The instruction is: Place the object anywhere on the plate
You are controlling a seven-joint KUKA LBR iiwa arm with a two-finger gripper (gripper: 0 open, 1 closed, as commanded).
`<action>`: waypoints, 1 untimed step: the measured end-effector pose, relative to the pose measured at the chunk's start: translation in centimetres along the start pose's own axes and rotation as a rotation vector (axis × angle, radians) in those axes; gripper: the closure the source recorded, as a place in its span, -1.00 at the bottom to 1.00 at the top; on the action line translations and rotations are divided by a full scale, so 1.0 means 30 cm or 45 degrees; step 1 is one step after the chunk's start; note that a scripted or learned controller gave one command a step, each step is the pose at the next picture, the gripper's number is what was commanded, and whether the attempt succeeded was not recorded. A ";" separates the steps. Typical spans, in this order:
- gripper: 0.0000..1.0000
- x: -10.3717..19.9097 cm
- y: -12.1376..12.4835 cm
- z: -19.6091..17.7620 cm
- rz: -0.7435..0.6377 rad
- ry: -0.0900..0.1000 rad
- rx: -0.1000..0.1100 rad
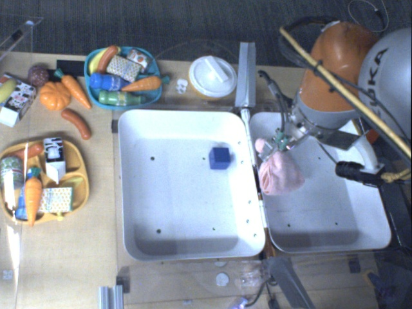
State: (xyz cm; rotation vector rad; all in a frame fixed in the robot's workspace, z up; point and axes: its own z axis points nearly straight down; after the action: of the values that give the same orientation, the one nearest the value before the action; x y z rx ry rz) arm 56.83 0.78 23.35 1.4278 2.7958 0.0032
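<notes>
A small blue cube (220, 158) lies in the left white bin (148, 237), right of its middle and near the far side. A pink plate-like thing (280, 174) sits at the left edge of the right bin (347, 237), against the wall between the bins. My gripper (279, 141) hangs just above the pink thing's upper edge, with the grey arm and its orange band (338, 50) reaching in from the upper right. The gripper's tip is small and dark against the arm. The cube is about a hand's width to its left, across the bin wall.
On the bench at the left stand a blue bowl of toy food (122, 76) and a yellow dish of toys (42, 182). Loose toy vegetables (64, 98) lie between them. A white round lid (213, 76) and a metal post (244, 76) sit behind the bins.
</notes>
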 end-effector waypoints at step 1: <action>1.00 0.177 0.032 -0.025 -0.511 0.000 -0.001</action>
State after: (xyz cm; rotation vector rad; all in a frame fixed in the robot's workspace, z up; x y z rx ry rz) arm 54.49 5.64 24.10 0.8418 3.0238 0.0038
